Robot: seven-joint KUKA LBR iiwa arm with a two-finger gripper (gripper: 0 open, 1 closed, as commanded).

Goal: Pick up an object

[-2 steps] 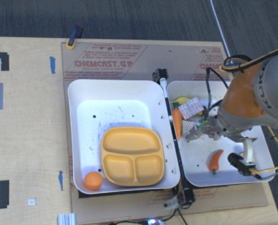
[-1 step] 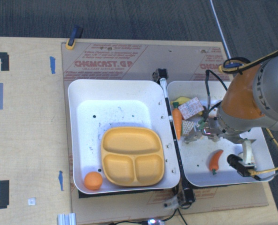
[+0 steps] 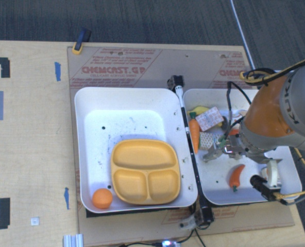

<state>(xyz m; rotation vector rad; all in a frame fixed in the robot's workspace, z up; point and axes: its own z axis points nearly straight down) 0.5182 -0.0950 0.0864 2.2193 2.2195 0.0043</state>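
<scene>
small red-orange pepper [image 3: 236, 175] lying loose on right bin's [image 3: 214, 187] floor

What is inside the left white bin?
In the left white bin lie a yellow divided tray and an orange ball at its near left corner. The bin floor under the tray is covered.

Much of the right bin [image 3: 297, 181] is covered by the arm [image 3: 276, 112], which is cut off by the right edge. A yellow item [image 3: 198, 109] is partly hidden beneath a patterned packet [image 3: 209, 119] and cannot be identified.
</scene>
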